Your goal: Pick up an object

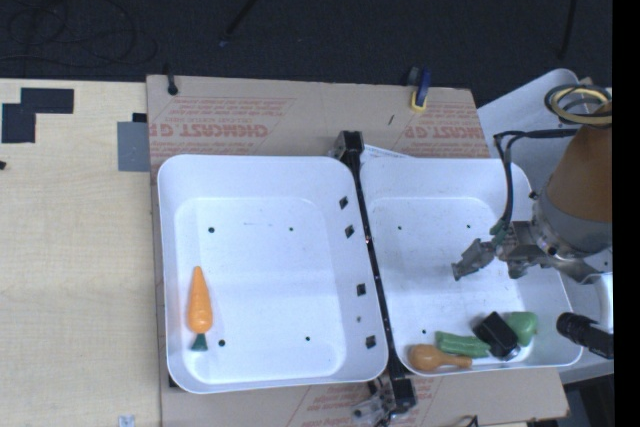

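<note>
Two shallow white plastic bins sit side by side on a sheet of brown cardboard [250, 115] on the tabletop. In the left bin [175, 245], an orange plastic carrot [199, 301] lies alone near the front left corner. In the right bin [430, 215], three things crowd the front edge: an orange pear-shaped toy [436, 358], a green plastic piece [520, 324] and a black block [496, 333] lying on it. The tool [478, 258] hangs above the bare floor of this bin, apart from them; its fingers are spread and hold nothing.
</note>
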`<state>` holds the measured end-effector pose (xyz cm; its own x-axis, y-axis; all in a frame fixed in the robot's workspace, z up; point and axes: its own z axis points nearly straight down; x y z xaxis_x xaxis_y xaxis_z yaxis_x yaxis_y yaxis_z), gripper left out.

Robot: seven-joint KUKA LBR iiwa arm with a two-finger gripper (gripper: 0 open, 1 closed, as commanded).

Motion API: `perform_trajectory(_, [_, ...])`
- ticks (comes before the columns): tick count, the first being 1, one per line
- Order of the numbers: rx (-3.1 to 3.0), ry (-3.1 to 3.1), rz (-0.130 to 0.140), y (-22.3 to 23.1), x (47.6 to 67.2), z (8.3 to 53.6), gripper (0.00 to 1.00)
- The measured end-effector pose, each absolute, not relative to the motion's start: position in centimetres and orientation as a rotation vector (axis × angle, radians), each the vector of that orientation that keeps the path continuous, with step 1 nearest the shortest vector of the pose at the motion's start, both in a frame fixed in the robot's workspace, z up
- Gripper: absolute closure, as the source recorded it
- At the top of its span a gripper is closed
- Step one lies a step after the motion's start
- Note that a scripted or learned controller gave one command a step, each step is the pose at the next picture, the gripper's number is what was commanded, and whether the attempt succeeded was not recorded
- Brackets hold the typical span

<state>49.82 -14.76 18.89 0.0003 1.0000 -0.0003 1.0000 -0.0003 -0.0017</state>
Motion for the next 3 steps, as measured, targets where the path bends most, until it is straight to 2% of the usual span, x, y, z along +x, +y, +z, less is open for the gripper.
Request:
perform_trajectory(1, [-2.217, -2.242, -0.019, -6.6, 52.9, 36.0, 0.00])
perform_trajectory(2, [-2.217, -2.236, -0.013, -0.2, 56.4, 47.2, 0.00])
perform_trajectory(3, [-2.214, -2.207, 0.023, -2.3, 51.3, 24.5, 0.00])
